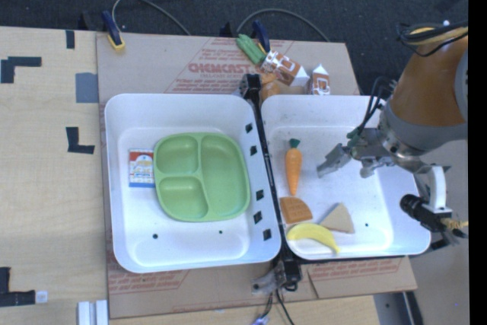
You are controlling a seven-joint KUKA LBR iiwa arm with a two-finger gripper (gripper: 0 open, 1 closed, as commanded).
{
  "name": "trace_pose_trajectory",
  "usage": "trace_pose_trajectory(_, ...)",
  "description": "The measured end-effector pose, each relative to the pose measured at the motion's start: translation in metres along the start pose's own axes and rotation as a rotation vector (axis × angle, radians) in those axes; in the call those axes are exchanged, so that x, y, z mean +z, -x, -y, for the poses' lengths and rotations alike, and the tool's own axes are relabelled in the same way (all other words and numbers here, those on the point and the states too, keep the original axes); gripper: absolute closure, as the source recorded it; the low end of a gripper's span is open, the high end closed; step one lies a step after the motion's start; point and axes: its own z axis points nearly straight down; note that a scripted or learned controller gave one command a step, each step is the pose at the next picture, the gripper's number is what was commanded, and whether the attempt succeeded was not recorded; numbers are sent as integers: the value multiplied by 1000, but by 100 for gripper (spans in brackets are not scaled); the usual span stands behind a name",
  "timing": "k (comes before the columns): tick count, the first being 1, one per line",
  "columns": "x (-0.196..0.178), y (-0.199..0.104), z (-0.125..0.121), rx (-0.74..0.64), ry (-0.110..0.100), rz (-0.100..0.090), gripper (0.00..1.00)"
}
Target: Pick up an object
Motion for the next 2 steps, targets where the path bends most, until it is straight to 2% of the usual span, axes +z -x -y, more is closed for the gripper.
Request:
trace_pose_trajectory(1,41,-50,-31,0,-2,0,0)
trace_pose_trajectory(2,89,-11,-55,1,-2,1,0)
